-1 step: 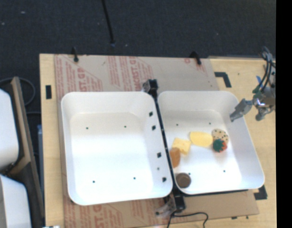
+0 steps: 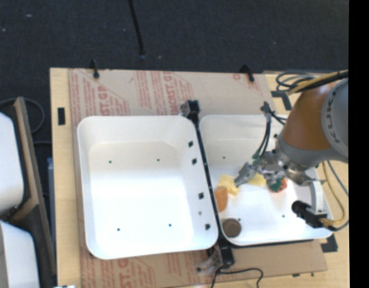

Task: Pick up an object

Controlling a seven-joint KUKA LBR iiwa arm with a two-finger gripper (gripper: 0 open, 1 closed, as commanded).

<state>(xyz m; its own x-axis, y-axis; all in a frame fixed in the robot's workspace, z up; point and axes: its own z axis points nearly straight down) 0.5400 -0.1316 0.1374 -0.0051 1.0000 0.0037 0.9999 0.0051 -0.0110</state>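
Reaching in from the right, the arm (image 2: 313, 122) held its gripper (image 2: 256, 171) low over the right bin (image 2: 232, 128), just beside the yellow object (image 2: 230, 183); whether the pincer was released or clenched could not be told. An orange object (image 2: 221, 198) lay against the bin's left wall, a brown disc (image 2: 231, 227) near the front edge, and a red-and-green item (image 2: 278, 185) beside the wrist.
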